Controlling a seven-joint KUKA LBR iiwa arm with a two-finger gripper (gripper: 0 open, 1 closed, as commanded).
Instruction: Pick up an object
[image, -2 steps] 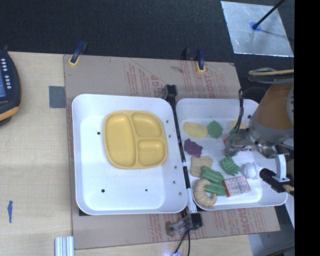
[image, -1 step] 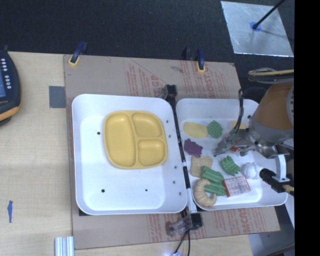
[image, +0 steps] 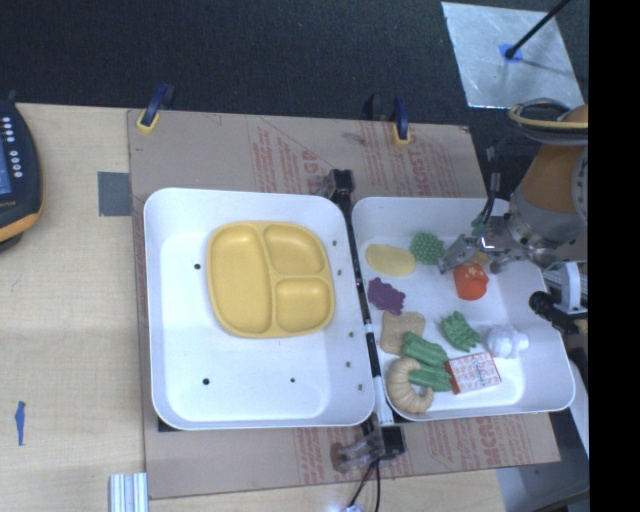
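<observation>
My pale wooden desk (image: 70, 330) carries a brown cardboard sheet (image: 250, 150), and on it two shallow white bins side by side. Nearest me in the right bin (image: 540, 395) lie a tan ring-shaped bagel toy (image: 409, 385), a small red-and-white printed card (image: 472, 373) and two green bean-like plastic pieces (image: 426, 362). A little further in sit a beige bread-slice toy (image: 401, 328), a green leafy toy (image: 459, 330), a white crumpled lump (image: 506, 343) and a purple grape-cluster toy (image: 385, 295).

Beyond those, the claw (image: 470, 255) hangs just above a small orange-red round toy (image: 471, 282), beside a green bumpy toy (image: 427, 246) and a yellow lemon-shaped toy (image: 390, 260). Whether it is spread or closed I cannot tell from here.

I judge this as the approach onto the orange-red toy; next I need a straight descent and a clean closure around it without nudging the neighbours.

The left bin (image: 170, 300) holds a yellow three-compartment plastic plate (image: 270, 278). Farthest off, blue-and-yellow clamps (image: 152, 108) pin the cardboard against dark floor.
</observation>
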